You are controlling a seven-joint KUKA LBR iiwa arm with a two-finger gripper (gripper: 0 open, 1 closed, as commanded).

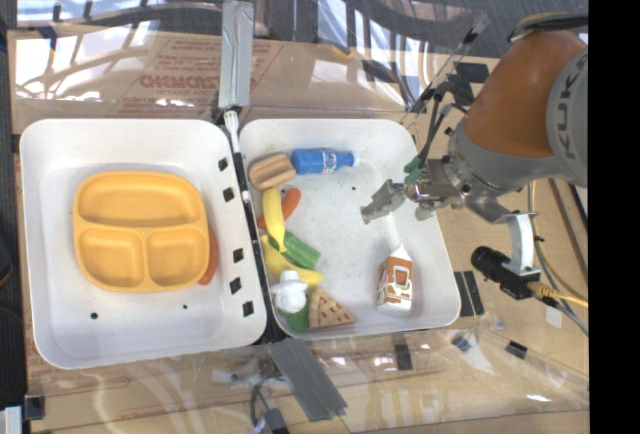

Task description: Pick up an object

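the arm reaches in over the right bin (425, 137), and the gripper (383, 203) hangs above a bare patch of its floor with nothing between its fingers; whether it is spread or pressed together i cannot tell. this looks like the approach step, before any grasp. the nearest candidates are the small carton (396, 282) standing just below the gripper near the bin's right wall and the blue bottle (322, 161) lying near the top edge. the rest, a banana (272, 214) and a pizza slice (326, 309), crowd the left wall. the yellow tray (142, 230) sits in the left bin (50, 322). the next move calls for settling over one object and descending.
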